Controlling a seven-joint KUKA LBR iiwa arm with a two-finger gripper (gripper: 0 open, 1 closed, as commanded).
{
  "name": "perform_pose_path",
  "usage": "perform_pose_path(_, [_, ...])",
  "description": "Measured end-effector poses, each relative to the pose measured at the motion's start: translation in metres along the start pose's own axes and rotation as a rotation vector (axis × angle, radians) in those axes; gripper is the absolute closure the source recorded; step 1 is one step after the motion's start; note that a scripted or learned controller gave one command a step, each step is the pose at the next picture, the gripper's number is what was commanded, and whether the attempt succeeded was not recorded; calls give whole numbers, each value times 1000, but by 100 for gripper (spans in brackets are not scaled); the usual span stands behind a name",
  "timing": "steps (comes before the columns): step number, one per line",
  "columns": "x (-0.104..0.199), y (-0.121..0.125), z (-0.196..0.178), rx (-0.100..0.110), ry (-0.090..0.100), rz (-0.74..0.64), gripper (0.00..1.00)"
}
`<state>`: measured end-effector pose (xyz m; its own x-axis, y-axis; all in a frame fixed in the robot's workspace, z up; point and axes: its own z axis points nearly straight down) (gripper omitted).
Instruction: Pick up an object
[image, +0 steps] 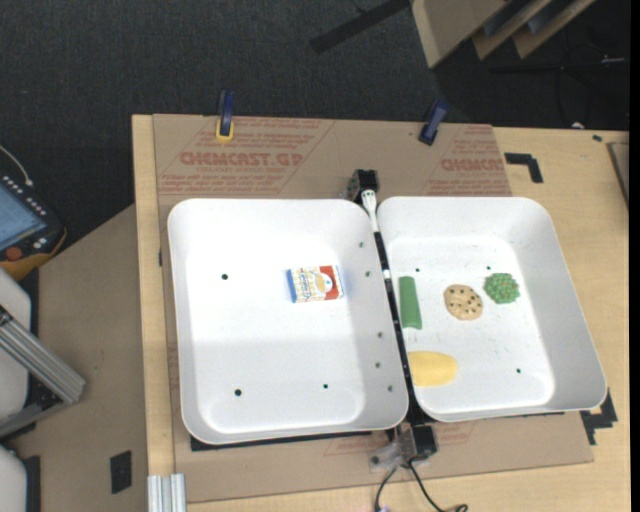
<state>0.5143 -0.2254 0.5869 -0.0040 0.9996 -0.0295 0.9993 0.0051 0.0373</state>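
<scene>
The left bin (200, 380) holds one small blue, white and orange box (315, 284), lying flat near its middle. In the right bin (560, 300) a green stick (409, 302) lies along the left wall. A round speckled cookie (463, 302) sits near the middle, with a green broccoli-like piece (502, 289) just to its right. A yellow oval piece (433, 368) rests at the front left of that bin.
Both bins sit on a brown board (300, 150) held by a blue clamp (225, 115) and a second clamp (434, 120) at the back. A cable and black fitting (405, 450) lie at the front between the bins. A blue-screened device (20, 225) stands at far left.
</scene>
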Motion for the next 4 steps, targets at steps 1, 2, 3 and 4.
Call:
perform_pose_path(1, [0, 1, -11, -5, -4, -1, 100])
perform_pose_path(2, [-1, 2, -22, -9, -7, -1, 100])
perform_pose_path(3, [-1, 3, -33, -14, -11, -1, 100])
perform_pose_path(4, [-1, 3, -33, -14, -11, -1, 0])
